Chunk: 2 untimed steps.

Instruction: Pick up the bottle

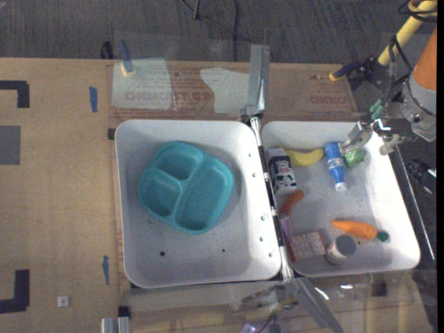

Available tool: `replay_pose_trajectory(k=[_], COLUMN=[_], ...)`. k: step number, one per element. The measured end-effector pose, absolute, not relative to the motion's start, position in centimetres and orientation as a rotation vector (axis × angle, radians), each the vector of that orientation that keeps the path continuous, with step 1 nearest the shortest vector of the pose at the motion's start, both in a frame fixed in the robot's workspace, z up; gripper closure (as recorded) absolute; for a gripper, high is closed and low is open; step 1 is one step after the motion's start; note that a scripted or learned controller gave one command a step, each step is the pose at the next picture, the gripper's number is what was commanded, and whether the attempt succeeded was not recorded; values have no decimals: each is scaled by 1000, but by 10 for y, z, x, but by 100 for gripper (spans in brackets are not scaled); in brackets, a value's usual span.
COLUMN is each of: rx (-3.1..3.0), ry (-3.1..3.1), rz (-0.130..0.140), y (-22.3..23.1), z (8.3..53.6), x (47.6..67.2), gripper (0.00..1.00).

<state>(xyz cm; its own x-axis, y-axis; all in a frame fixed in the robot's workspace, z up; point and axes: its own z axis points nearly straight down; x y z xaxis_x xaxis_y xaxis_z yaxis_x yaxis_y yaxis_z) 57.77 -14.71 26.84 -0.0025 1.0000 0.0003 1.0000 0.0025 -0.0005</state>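
R bin (406, 238): crowded along its left wall w/ a small carton (281, 171), brown sausage-like item (291, 200) and pinkish block (308, 244); carrot (355, 229) and grey cup (340, 248) near the front edge, banana (306, 157) at the back, bare floor mid-right. L bin (132, 248): teal divided plate (186, 186), open room at front. Bottle (336, 164), blue w/ white label, lies at back of R bin, just left of gripper (368, 134) at the back-right rim by a green item (355, 157); grip state cannot be made out, nothing seen held.
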Motion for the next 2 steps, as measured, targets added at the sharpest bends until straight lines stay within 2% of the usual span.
replay_pose_trajectory(k=[1, 2], rx=[-2269, -2127], ry=[-2173, -2318], rz=[0, -4], y=[-145, -183], z=[169, 87], x=[597, 611], gripper=[0, 0])
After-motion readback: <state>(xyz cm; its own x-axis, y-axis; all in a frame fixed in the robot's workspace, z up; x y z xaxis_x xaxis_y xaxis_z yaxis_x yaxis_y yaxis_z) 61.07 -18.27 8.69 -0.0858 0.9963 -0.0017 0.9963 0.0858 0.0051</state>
